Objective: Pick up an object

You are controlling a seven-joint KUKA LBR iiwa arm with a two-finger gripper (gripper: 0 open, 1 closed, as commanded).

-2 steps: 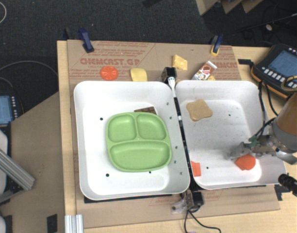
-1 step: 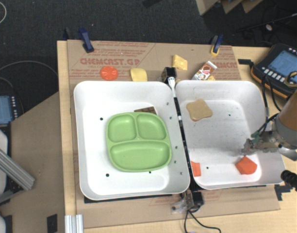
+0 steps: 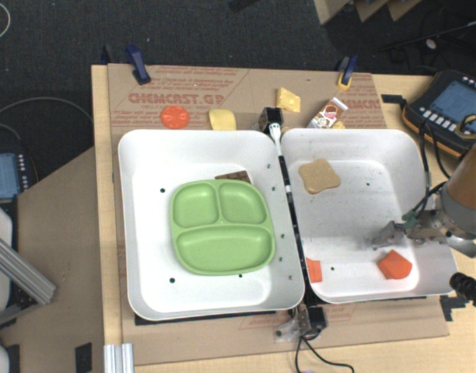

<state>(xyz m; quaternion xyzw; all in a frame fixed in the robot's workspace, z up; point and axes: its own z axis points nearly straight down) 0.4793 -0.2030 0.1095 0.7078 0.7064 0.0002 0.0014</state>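
Observation:
My gripper reaches in from the right and hangs low over the right bin, near its front right part. Just in front of it an orange chunk lies on the bin floor, close below the gripper and not held. A tan flat piece rests at the bin's back left. A small red-orange block sits at the front left corner. The left bin holds a green divided plate with a brown piece behind it.
Behind the bins on the cardboard lie a red-orange round thing, a yellow block, a yellow wedge, a black item and a red-and-white packet. Blue clamps stand at the back edge.

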